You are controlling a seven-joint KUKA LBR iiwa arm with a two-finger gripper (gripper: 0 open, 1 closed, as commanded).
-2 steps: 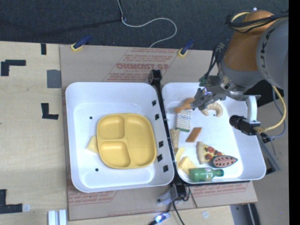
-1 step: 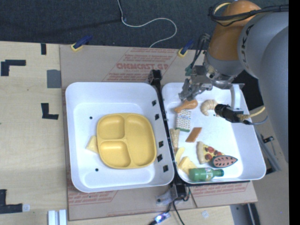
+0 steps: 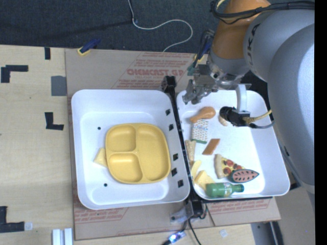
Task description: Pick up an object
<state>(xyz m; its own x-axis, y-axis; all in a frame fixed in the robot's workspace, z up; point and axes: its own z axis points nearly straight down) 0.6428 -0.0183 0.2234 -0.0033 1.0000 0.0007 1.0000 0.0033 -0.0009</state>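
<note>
Jaws hover over right bin's back-left edge, toys close below.

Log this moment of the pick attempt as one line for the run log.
gripper: above right bin's far-left corner | nearest: chicken drumstick | held: nothing seen | left bin: yellow divided plate

Red lettering on the cardboard sheet, seemingly upside down; illegible.

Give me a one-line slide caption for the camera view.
KUKA arm's gripper poised over the right bin of toy food, above a croissant; yellow divided plate sits in the left bin.
</note>
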